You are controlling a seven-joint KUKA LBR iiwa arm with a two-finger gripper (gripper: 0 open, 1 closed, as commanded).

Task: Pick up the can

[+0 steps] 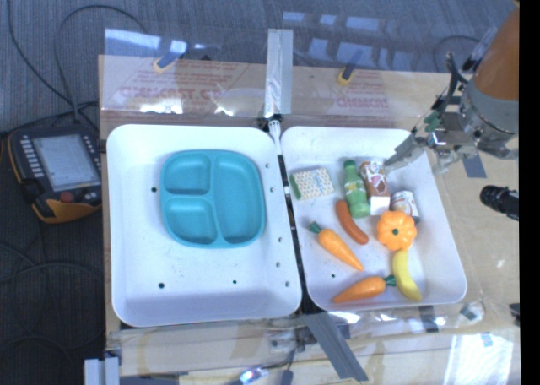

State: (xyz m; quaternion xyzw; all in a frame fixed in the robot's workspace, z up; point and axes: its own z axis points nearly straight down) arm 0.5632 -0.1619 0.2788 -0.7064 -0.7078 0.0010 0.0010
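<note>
The banana [406,278] and carrots lie nearest in the right bin [451,278]. The can [405,203] sits above the pumpkin [396,230]. The end effector [396,158] hovers nearby, empty, its opening unclear; the approach is under way, and descending over the can comes next.

Arm [498,79] cut off by the frame's right edge — only the wrist end in view. Gripper [401,155] small and blurred; finger state unreadable. Can [405,204] label too small to read — partly behind pumpkin [396,230].

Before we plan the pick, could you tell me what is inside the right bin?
Right bin: can, pumpkin, banana, two carrots, green bottle, sausage, sponge, carton. Anything beneath them is covered.
</note>
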